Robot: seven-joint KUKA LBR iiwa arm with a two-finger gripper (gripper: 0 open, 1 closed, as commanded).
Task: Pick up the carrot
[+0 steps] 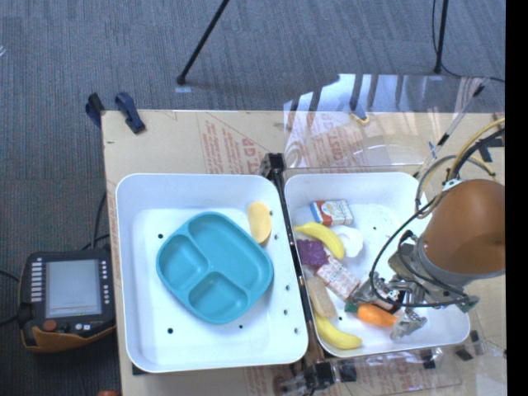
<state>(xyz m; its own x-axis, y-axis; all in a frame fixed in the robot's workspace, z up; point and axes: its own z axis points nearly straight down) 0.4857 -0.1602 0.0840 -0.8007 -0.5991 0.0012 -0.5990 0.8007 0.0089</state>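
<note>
Claw over carrot; partly hidden, so grip state cannot be told.

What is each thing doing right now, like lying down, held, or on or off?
carrot: lying flat in the right bin, under the pincer, not visibly lifted.
pincer: low over the carrot.
blue divided plate: flat in the left bin, right way up.
upper banana: lying on its side.
lower banana: lying by the bin's front wall.
small box: lying flat.
handheld screen: lit, on the floor.
</note>
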